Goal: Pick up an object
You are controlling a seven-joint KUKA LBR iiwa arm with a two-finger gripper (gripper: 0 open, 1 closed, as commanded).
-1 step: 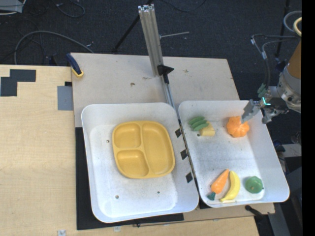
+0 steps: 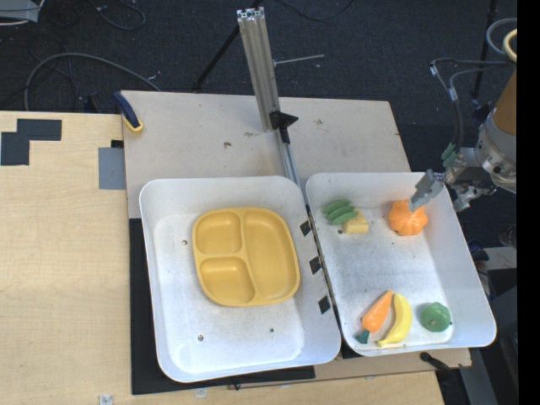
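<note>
At the right of the frame, the gripper [image 2: 424, 191] is seen reaching into the upper right part of the right bin [image 2: 380, 264], with one grey finger tip touching or just above the orange fruit [image 2: 407, 218]. Whether the fingers are spread or closed cannot be told. The orange fruit is judged the likely target. To its left lie a green ridged piece [image 2: 339, 210] and a pale yellow piece [image 2: 356, 224]; at the bin's lower edge a carrot [image 2: 377, 311], a banana [image 2: 397, 320] and a green round fruit [image 2: 435, 316] are gathered. A yellow divided plate [image 2: 246, 256] sits in the left bin [image 2: 169, 310]. A round fruit could be nudged aside and rolled away if the descent is off-centre, leaving nothing grasped.
</note>
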